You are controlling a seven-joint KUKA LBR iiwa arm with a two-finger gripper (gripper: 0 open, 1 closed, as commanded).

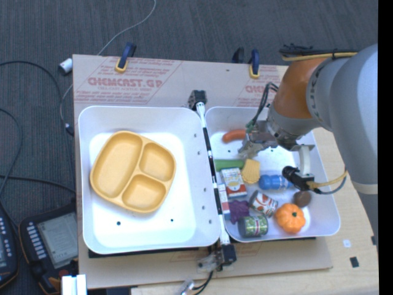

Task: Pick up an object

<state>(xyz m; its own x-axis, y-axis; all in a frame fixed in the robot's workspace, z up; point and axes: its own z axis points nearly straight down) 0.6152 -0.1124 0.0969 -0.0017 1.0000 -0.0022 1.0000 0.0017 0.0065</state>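
My gripper (253, 145) is down in the right bin (325, 226), near its back. It hovers between an orange-red sausage-shaped toy (233, 135) to its left and a yellow wedge (250, 171) just in front of it. Right of the wedge lies a blue bottle (270, 182), and a green strip (227, 163) rests to the wedge's left. The grey wrist and its orange band (295, 91) cover the bin's back right corner.
Toward the front of the right bin lie a small carton (231, 182), a purple toy (238, 209), a red-labelled can (264, 203), a green can (253, 226), an orange pumpkin (290, 218) and a brown lump (302, 198). The left bin (98, 238) holds a yellow divided plate (133, 171).
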